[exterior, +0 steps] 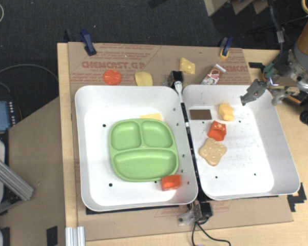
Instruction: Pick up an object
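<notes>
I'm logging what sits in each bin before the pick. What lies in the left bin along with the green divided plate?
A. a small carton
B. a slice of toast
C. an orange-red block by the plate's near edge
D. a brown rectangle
C: an orange-red block lies against the near edge of the green divided plate in the left bin.

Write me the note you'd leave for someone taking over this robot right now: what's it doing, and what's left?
Tool: above the right bin's upper right corner, nothing seen in it.
Right bin: yellow piece, brown tile, red piece, toast-shaped piece.
Left bin: green divided plate, orange block at its lower edge.
Done: nothing picked up.
Left: the whole pick; the yellow piece lies nearest.
</notes>
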